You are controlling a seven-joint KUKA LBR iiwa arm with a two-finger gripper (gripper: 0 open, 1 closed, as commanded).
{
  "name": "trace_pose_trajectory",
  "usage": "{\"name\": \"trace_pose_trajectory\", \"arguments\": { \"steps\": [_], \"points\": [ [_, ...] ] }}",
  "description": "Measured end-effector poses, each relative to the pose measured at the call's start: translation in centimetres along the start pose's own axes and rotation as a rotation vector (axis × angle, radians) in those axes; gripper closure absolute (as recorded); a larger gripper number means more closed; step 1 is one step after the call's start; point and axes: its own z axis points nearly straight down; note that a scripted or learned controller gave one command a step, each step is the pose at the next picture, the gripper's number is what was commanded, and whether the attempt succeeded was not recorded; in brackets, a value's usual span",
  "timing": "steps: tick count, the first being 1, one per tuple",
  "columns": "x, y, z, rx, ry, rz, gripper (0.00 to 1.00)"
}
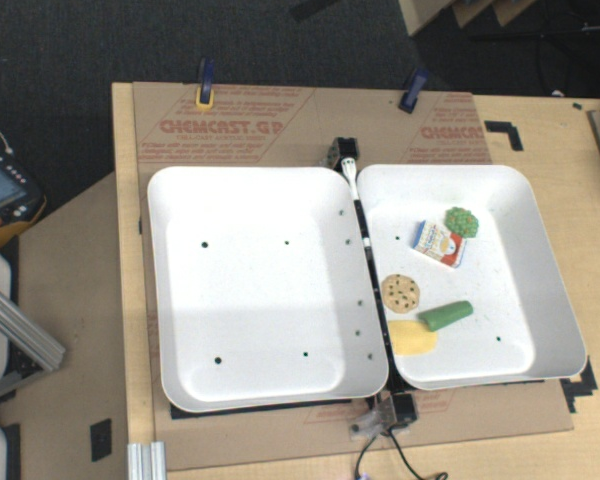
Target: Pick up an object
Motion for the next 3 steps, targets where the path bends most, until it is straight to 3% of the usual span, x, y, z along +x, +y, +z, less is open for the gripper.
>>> {"name": "trace_pose_trajectory", "arguments": {
  "steps": [1, 2, 3],
  "points": [
    [0.0, 0.1, -1.1, -0.004, -0.003, -0.001, 1.00],
    [0.0, 0.1, -1.1, -0.004, -0.003, -0.001, 0.00],
    [0.0, 0.2, -2.2, -0.009, -0.007, -0.001, 1.00]
  ]
}}
